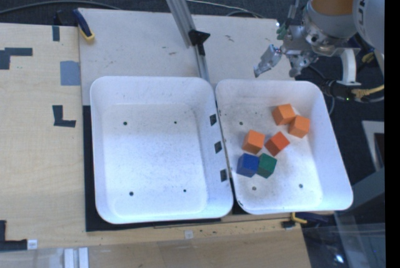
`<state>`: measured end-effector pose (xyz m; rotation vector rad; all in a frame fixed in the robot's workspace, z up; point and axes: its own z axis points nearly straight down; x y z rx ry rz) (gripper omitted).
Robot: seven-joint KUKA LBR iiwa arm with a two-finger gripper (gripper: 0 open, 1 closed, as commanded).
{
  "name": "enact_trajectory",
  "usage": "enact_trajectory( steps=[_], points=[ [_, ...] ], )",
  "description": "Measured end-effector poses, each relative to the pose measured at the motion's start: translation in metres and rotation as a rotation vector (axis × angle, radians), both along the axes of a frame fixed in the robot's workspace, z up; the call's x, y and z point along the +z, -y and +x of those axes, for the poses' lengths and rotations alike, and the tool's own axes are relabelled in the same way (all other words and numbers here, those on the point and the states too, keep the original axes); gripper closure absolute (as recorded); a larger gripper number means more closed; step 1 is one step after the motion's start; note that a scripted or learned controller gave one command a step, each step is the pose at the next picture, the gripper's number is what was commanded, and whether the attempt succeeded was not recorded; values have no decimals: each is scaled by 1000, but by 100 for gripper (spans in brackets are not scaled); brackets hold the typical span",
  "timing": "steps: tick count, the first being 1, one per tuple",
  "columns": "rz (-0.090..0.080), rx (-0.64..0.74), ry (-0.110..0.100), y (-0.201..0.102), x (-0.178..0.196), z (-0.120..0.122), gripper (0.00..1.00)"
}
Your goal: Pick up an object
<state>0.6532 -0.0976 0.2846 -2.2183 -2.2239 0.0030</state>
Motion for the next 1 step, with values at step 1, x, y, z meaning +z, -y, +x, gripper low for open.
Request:
enact_trajectory(
  steps=[1],
  points=[
    [2, 4, 9, -40, 63, 18, 0]
  ],
)
